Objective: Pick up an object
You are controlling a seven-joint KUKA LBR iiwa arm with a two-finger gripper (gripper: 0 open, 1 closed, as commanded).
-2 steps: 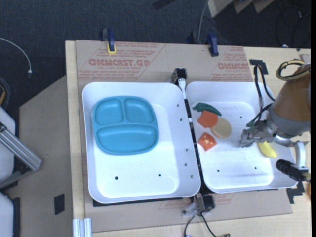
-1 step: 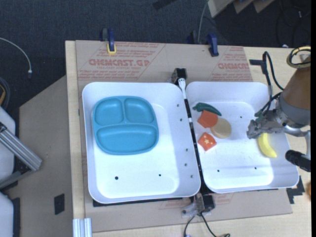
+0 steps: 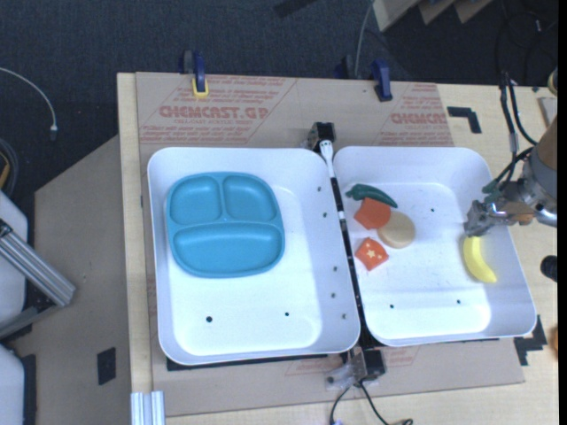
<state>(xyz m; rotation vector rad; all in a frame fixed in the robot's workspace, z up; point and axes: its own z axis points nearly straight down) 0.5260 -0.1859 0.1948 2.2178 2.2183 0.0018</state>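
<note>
A curved yellow plastic banana (image 3: pixel 479 260) lies in the right shallow white bin (image 3: pixel 443 321), just below the fingers (image 3: pixel 479 219) of the grey gripper, whose spread I cannot tell. Farther left sit small toy foods. Closing off-centre could roll the banana away.

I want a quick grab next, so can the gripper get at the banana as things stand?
Probably yes: the gripper sits just above the banana by the right bin's right wall, with nothing lying between them.
</note>
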